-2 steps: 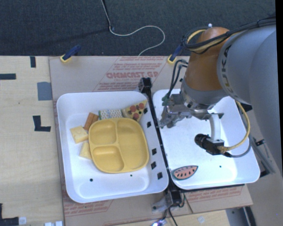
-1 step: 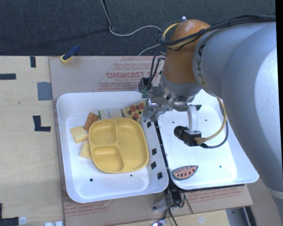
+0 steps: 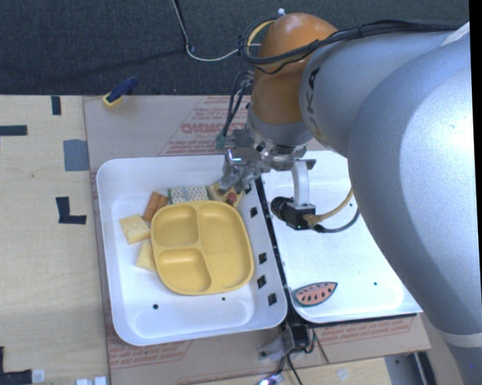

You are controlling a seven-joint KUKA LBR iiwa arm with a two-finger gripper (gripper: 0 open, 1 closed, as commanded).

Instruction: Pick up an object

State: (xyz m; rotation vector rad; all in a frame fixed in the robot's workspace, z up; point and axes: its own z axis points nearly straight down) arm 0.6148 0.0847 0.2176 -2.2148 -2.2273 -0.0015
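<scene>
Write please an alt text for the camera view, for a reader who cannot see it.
A grey robot arm with an orange band reaches from the right, its gripper low over the far edge of the left bin, beside a yellow divided plate and small food-like pieces. The right bin holds a watermelon slice toy.

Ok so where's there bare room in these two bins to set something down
Left bin: a bare strip along the near edge, below the yellow divided plate. Right bin: open floor between the watermelon slice and the arm. Crowded: the left bin's far side, where crackers and small items cluster by the gripper.
</scene>
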